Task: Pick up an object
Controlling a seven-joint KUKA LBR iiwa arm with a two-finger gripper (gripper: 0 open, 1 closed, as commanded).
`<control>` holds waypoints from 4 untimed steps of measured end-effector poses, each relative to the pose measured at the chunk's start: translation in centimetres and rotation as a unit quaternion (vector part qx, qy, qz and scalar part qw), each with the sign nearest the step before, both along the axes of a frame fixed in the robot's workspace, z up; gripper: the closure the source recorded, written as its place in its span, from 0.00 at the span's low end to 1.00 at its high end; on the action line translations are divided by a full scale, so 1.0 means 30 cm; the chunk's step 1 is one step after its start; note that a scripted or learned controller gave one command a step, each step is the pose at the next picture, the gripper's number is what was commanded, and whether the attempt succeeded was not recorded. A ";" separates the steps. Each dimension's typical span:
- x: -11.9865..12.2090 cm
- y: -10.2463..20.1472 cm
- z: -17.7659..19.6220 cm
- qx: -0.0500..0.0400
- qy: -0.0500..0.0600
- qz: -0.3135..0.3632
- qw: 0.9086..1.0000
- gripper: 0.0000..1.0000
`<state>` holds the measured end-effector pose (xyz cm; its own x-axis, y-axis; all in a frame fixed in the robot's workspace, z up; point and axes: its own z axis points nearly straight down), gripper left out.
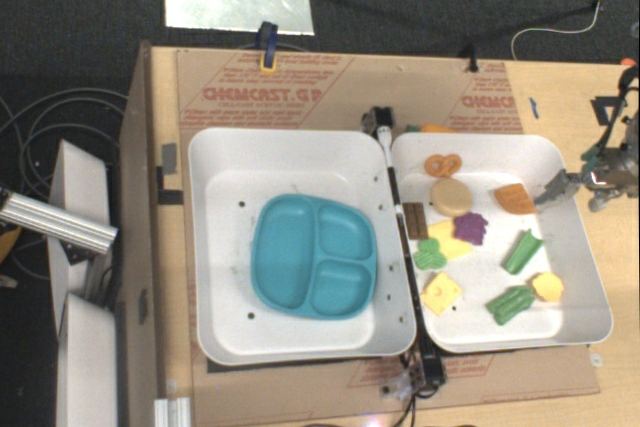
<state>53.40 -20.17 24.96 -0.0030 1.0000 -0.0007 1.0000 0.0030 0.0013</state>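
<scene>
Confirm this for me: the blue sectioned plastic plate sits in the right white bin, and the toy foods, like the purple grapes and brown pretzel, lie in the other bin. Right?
One thing is wrong: the blue sectioned plastic plate sits in the left white bin, not the right one. The camera view shows it there. The toy foods, like the purple grapes and brown pretzel, do lie in the other bin, the right one.

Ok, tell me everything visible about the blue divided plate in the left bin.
The blue divided plate is teal, smooth and plastic-looking, with rounded corners and three compartments: one long one on its left, two smaller ones on its right. It lies flat, slightly rotated, near the middle of the left bin, resting on the bin's floor. Nothing else touches it.
</scene>
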 end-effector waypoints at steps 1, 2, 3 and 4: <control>0.064 -0.013 -0.538 0.001 0.003 0.000 1.000 0.00; 0.276 0.037 -0.547 0.000 -0.003 0.003 1.000 0.00; 0.408 -0.002 -0.545 -0.001 -0.003 0.002 1.000 0.00; 0.418 -0.016 -0.545 -0.001 -0.002 0.001 1.000 0.00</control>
<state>65.92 -20.64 8.62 -0.0059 1.0000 -0.0026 1.0000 0.0059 0.0055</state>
